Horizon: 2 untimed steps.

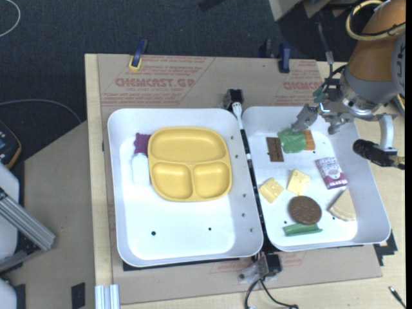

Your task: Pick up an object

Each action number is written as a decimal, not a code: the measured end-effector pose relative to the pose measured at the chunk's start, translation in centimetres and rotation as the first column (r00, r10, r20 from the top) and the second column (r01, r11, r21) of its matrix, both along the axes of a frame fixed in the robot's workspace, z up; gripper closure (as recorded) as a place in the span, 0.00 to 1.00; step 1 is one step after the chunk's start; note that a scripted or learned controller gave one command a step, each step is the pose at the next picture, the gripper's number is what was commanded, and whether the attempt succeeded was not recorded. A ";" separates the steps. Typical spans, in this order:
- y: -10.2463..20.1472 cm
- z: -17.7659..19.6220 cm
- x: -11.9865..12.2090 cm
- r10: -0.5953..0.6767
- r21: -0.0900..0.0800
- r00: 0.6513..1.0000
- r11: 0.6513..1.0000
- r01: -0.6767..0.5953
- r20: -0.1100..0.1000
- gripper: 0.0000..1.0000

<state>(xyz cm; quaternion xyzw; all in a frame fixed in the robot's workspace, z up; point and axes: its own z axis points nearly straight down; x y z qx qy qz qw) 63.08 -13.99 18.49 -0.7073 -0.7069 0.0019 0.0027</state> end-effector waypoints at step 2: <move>-0.4 -9.7 0.4 0.001 -0.002 1.000 1.000 -0.001 0.008 0.00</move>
